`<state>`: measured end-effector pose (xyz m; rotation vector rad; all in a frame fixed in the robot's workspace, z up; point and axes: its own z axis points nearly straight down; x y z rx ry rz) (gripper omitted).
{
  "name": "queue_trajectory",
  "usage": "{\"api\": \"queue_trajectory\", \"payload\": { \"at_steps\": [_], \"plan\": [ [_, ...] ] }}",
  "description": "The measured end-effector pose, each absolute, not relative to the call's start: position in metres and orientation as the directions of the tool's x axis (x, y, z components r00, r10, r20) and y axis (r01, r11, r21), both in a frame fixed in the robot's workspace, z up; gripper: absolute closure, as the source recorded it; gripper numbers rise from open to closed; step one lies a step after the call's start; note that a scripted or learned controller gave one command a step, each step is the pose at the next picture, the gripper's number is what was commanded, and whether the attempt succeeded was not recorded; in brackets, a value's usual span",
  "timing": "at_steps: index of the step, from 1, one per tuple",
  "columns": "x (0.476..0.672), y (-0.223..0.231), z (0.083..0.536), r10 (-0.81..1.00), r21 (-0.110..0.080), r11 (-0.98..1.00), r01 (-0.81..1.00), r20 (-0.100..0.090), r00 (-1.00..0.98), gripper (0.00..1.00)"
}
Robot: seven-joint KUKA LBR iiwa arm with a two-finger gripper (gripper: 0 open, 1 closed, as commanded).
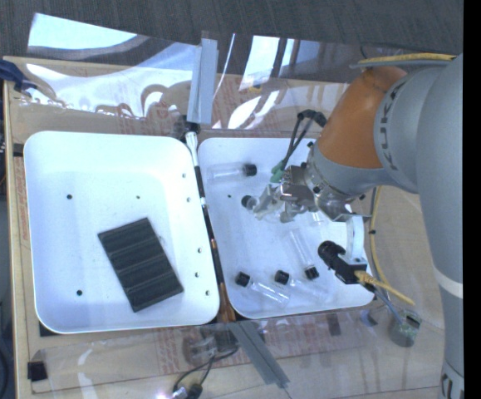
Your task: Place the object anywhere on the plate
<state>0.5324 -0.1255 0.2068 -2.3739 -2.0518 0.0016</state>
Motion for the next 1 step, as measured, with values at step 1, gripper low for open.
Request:
{"api": "queue_trajectory", "payload": {
  "at_steps": [1],
  "plan": [
    [0.4763,-0.1100,0.0906,0.726,-0.005,-0.688,0.726,-0.001,0.688,1.00]
  ]
}}
